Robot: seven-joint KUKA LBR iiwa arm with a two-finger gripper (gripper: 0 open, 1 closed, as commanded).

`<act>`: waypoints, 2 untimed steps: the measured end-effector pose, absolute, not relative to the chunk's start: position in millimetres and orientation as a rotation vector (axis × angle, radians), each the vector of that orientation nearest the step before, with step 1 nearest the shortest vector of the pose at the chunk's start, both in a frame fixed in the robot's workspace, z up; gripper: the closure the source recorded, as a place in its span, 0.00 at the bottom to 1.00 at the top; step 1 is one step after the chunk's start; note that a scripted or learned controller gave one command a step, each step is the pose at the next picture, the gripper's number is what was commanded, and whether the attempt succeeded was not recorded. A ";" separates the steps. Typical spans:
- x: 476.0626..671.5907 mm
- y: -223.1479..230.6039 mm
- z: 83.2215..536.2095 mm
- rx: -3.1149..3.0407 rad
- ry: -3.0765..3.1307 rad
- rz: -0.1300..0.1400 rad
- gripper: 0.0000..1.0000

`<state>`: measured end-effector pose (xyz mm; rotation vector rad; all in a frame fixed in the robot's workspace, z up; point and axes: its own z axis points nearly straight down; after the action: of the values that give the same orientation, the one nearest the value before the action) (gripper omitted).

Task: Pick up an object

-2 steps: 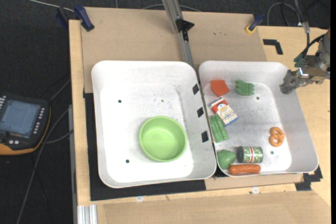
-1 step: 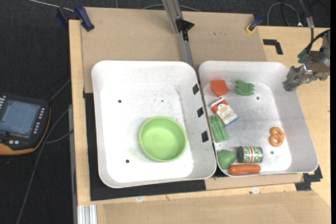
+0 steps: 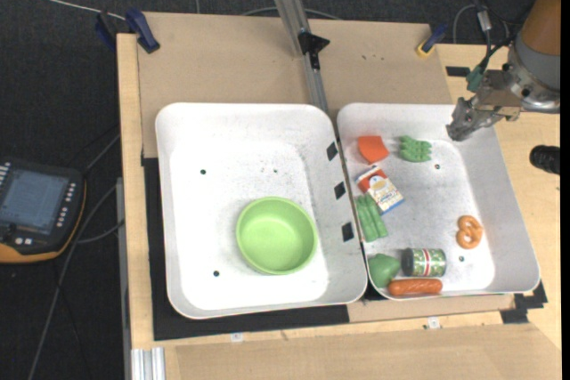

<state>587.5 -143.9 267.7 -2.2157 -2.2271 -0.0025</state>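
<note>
The red sausage (image 3: 415,287) lies at the right bin's (image 3: 503,191) six o'clock edge, long axis running three to nine o'clock, touching the can (image 3: 424,262) above it. The pincer (image 3: 463,122) hovers at the bin's one o'clock corner, carrying nothing.

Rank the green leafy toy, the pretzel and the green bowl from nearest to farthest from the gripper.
Measured from the gripper:
1. Green leafy toy, top of the right bin.
2. Pretzel, right side of that bin.
3. Green bowl, in the left bin.
</note>
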 end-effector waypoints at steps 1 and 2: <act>598.1 -89.1 270.2 -2.215 -2.227 -0.003 1.00; 608.1 -44.2 254.1 -2.216 -2.225 0.000 1.00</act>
<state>608.1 -44.2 254.1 -2.2159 -2.2251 -0.0002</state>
